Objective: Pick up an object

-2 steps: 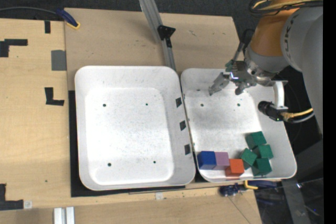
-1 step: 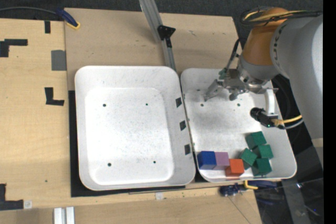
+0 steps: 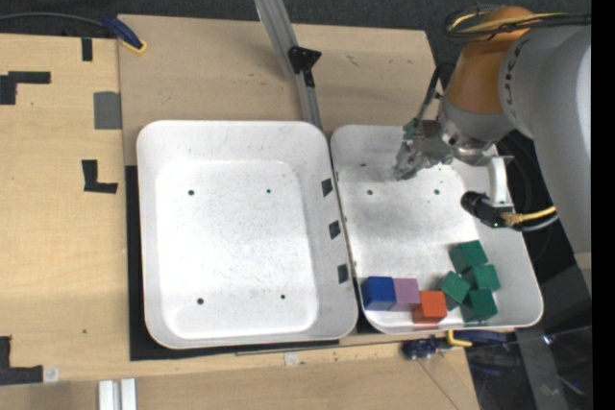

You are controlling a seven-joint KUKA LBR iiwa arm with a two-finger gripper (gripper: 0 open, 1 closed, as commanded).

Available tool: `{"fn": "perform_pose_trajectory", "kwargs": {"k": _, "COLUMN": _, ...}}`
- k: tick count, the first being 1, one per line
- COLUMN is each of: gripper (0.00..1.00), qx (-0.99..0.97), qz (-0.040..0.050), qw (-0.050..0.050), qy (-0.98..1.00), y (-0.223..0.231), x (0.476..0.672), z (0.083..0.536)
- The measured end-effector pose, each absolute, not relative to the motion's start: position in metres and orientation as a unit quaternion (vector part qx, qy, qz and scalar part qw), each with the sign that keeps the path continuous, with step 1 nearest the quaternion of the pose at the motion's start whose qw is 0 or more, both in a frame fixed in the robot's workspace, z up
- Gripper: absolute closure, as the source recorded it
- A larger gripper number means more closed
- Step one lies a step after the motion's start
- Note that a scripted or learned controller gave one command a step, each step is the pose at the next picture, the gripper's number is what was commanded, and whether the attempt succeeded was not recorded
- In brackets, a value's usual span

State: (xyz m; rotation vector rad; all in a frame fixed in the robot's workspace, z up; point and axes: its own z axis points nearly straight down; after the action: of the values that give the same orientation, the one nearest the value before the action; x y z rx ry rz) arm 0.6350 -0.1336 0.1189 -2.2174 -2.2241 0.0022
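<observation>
Hanging over the far end of the right bin (image 3: 351, 206), the claw (image 3: 407, 163) sits well apart from the blocks; cannot tell how wide. Piled along the near edge: blue block (image 3: 379, 292), purple block (image 3: 406, 291), orange block (image 3: 431, 304), then green blocks (image 3: 473, 278) in the near right corner. Lots of bare white floor between. Beside it, left bin (image 3: 154, 206) on the tan surface (image 3: 211, 62). No readable writing anywhere.
</observation>
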Motion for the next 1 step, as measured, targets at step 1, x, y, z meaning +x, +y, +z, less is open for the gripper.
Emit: {"fn": "perform_pose_trajectory", "kwargs": {"k": 1, "gripper": 1.0, "qx": -0.706, "qz": -0.0015, "qw": -0.002, "qy": -0.708, "y": -0.1238, "x": 0.6326, "z": 0.1757}}
